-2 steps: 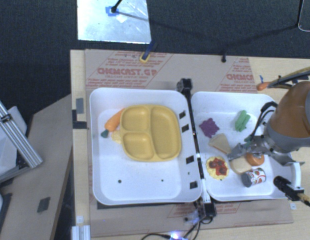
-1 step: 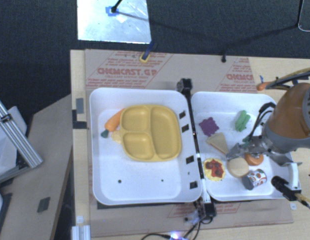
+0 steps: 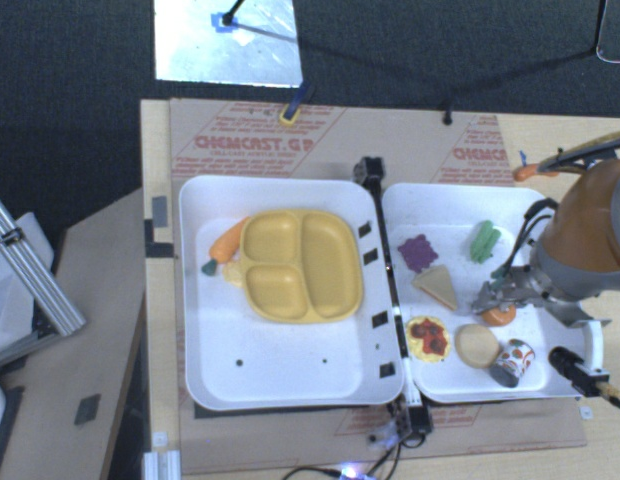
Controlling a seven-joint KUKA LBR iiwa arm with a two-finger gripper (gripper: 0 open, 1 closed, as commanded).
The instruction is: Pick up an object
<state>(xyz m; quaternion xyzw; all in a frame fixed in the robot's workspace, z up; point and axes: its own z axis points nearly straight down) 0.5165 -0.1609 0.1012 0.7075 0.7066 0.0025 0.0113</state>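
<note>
The tool [image 3: 493, 300] is sitting low in the right bin [image 3: 445, 388], directly over an orange piece [image 3: 499, 315]; its finger state cannot be determined.

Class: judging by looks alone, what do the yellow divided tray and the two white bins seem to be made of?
Yellow tray: probably moulded plastic; uniform colour, rounded compartments, soft sheen. White bins, left and right: likely thin formed plastic, smooth and slightly glossy, with rounded corners and raised rims. The picture cannot confirm either.
</note>
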